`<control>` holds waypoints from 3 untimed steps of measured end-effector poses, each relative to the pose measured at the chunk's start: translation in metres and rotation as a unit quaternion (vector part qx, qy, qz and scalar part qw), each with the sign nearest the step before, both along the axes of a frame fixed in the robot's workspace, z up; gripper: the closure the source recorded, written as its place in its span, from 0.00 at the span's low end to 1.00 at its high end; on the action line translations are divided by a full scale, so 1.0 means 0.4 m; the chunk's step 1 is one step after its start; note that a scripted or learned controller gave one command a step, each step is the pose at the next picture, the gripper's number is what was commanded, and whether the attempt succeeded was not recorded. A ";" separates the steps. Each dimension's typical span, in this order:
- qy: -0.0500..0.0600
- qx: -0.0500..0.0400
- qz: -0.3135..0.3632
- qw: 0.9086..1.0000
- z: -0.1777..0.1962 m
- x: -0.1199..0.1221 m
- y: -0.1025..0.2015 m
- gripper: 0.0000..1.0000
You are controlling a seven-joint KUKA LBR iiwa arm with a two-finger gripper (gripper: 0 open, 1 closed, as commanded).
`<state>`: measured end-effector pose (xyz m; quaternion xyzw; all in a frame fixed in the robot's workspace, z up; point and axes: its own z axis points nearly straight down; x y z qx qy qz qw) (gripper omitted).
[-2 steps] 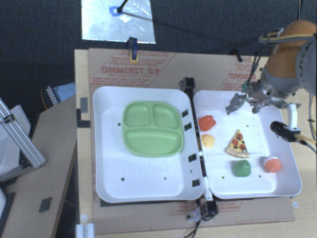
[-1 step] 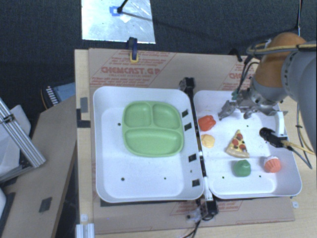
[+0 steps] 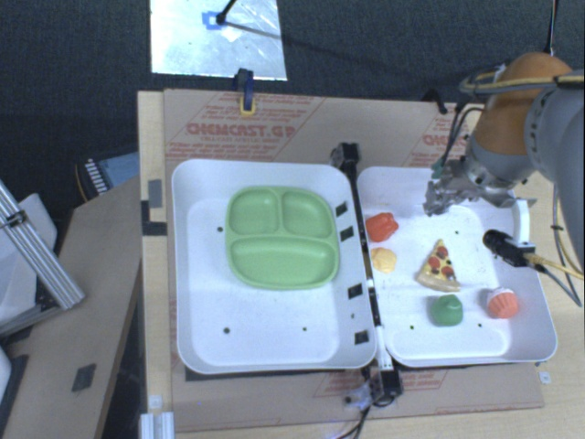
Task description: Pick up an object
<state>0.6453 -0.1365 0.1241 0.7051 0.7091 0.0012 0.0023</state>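
Five glossy toy foods, including a wedge-shaped pizza slice (image 3: 440, 267), lie below the tool (image 3: 441, 197), grip state unclear.

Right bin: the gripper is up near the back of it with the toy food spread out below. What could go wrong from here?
1. The gripper hangs over bare floor at the back of the right bin, apart from every item; a straight descent would likely close on nothing.
2. The pizza slice lies flat, so fingers may slide over it.
3. The yellow piece and orange piece sit near the bin's left wall, leaving little room.
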 end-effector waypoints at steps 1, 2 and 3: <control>-0.002 0.000 -0.001 1.000 0.150 0.028 -0.004 1.00; -0.002 0.000 0.000 1.000 0.296 0.027 0.021 1.00; -0.002 0.000 0.000 1.000 0.416 0.031 0.021 1.00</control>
